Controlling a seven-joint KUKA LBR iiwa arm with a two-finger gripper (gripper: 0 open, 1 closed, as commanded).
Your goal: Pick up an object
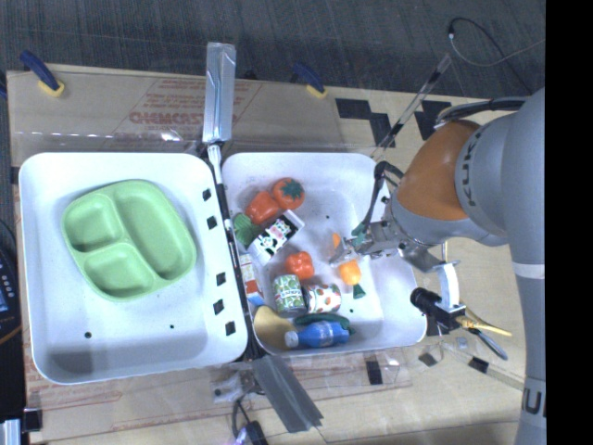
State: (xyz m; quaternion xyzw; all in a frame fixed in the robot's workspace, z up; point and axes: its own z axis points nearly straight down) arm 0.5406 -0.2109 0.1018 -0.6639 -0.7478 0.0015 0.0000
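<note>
Red printing was seen on the cardboard sheet [176, 109] at about eleven o'clock, behind the bins, but its words were too faint to be made out. Patterned labels on the small cans [289, 293] at six o'clock could not be read either.

The grey arm [482, 184] is reaching in from the right, its gripper [357, 245] hanging low over the right bin [320, 170]; a small orange carrot-like piece [349, 273] is lying just beside it; a red pepper [276, 198], a black-and-white carton [276, 235], a printed can [288, 293] and a blue bottle [318, 333] are crowding that bin; a green divided plate [130, 237] is sitting in the left bin [56, 341].
</note>
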